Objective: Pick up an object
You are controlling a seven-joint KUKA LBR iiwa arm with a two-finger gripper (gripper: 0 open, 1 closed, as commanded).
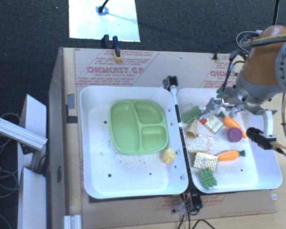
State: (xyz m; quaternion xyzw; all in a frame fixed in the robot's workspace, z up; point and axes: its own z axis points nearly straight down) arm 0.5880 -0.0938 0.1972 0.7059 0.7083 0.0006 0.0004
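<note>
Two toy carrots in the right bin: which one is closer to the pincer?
The upper carrot, beside the purple ball, just right of the pincer. The other carrot lies lower, by the bin's front.

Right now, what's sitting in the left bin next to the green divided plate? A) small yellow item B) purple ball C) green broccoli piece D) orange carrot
A: a small yellow item lies at the lower right corner of the green divided plate in the left bin; the purple and orange pieces are in the right bin.
</note>
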